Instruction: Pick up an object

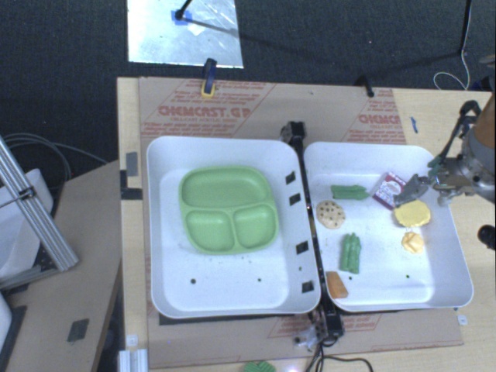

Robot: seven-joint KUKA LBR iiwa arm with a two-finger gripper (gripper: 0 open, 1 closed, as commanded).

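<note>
Dark carpet fills the top of my frame, with a shiny metal sheet (184, 20) lying on it at upper left. Below it sits the tabletop (132, 239), covered by a brown printed cardboard sheet (256, 103) that carries both bins.

The left bin (167, 285) takes the centre-left of the frame and holds a pale green divided plate (228, 208), lying flat with its two small compartments toward the bottom of the frame.

The right bin (446, 285) sits just beside it, toward centre-right, and holds the loose items. I see a green oblong piece (349, 192) near the bin's upper left, a round speckled cookie (331, 214) just below it, a darker green ridged piece (351, 253) lower down, and an orange piece (336, 284) at the bin's lower left corner near the divider. Further right lie a purple and white packet (390, 189), a yellow round piece (412, 214) and a smaller yellow-orange piece (413, 242) beneath it.

The arm comes in from the right edge. Its tool (411, 191) is over the upper right part of the right bin, its tip just beside the purple packet and right above the yellow round piece. From this slant I cannot tell how its jaws stand, nor whether it touches either item.

A yellow clamp (208, 80) grips the cardboard's top edge.
</note>
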